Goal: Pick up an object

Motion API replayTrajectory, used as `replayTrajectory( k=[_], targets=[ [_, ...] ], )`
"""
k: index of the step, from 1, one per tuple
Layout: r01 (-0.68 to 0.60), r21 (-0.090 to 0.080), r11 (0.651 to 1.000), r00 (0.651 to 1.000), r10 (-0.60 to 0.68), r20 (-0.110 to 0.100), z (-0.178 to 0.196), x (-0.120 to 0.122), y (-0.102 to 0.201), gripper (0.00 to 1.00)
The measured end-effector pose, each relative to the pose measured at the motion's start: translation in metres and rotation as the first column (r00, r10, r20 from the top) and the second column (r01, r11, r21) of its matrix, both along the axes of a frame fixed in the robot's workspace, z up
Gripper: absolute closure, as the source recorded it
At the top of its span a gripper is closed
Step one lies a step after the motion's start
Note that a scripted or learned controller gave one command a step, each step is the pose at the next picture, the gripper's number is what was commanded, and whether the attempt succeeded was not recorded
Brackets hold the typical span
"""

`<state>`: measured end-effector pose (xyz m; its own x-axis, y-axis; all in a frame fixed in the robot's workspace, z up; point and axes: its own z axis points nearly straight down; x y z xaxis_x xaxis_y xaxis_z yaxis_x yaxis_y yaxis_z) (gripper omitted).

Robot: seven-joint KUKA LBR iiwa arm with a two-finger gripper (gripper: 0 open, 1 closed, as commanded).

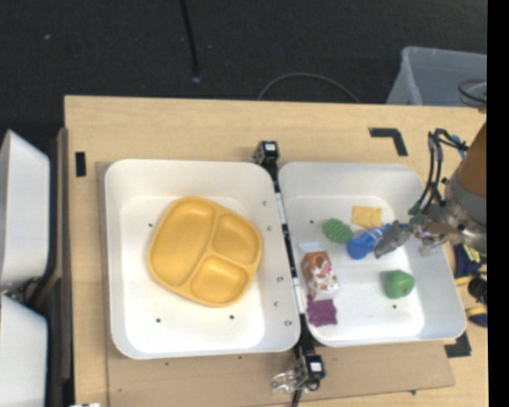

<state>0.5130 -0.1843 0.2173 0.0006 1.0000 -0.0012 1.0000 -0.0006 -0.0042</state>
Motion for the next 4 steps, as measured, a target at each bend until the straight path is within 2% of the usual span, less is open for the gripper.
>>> replayTrajectory(
  k=[2, 3, 4],
  targets=[
    [0.002, -0.001, 1.0, 1.0, -0.002, 0.002, -0.1, 0.013, -0.01, 0.0],
    [0.005, 0.0, 1.0, 1.0, -0.005, 0.009, -0.086, 0.015, -0.01, 1.0],
    [0.006, 0.0, 1.0, 1.0, -0.006, 0.009, -0.042, 0.013, -0.016, 1.0]
  ],
)
